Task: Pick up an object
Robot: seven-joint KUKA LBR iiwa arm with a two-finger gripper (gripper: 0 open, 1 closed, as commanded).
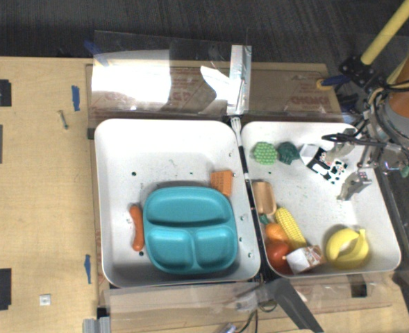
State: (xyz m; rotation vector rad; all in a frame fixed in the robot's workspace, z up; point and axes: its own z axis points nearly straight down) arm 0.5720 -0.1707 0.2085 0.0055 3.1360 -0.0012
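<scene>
My gripper (340, 174) hangs over the upper right part of the right bin (388, 217), reaching in from the right. It is open, with bare bin floor between its fingers. To its left lie a green knobbly toy (264, 152) and a darker green one (288, 152). Along the right bin's left side lie a tan bread piece (263, 198), a yellow corn cob (290, 227) and a red tomato (277, 254). A white and red box (303, 259) and a yellow fruit (346, 246) rest at the front.
The left bin (121, 158) holds a teal divided plate (189, 229), an orange carrot (137, 226) at the plate's left and an orange block (222, 181) at its upper right. A ridge (244, 186) separates the bins. Clear plastic sheeting (169, 82) lies behind them.
</scene>
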